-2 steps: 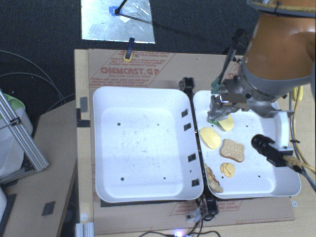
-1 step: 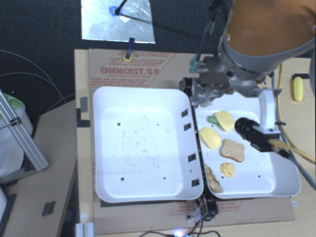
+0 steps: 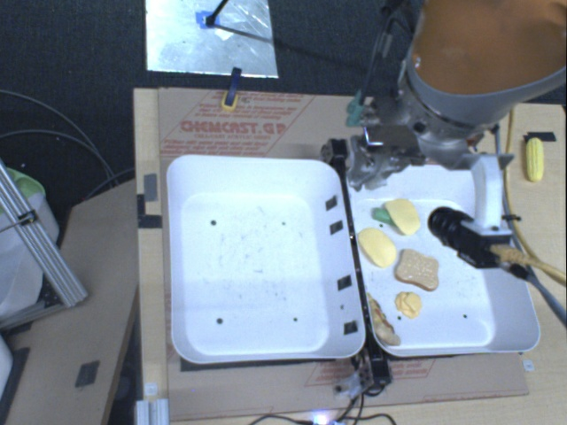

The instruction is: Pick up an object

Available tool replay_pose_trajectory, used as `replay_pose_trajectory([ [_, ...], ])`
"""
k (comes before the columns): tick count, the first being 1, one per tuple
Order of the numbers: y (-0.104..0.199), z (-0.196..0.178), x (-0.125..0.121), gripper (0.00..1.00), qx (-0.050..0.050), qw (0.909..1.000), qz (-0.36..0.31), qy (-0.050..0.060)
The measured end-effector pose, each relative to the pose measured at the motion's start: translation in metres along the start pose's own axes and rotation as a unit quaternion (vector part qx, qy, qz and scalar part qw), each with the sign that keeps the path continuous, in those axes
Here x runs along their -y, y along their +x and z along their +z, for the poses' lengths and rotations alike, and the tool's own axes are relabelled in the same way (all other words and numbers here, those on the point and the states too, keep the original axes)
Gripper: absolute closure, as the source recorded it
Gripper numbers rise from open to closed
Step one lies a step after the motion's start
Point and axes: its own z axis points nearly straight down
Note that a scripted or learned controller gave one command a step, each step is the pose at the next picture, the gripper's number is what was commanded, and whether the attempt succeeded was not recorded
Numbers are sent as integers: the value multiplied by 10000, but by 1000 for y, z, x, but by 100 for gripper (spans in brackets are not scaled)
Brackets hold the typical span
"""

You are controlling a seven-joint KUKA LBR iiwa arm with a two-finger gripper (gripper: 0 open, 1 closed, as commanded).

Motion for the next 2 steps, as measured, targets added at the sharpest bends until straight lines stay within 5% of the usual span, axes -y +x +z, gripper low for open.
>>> replay_pose_trajectory([
  [1, 41, 129, 2, 100, 18, 10000, 13, 77],
  [2, 104, 20, 0, 100, -33, 10000, -3, -29],
])
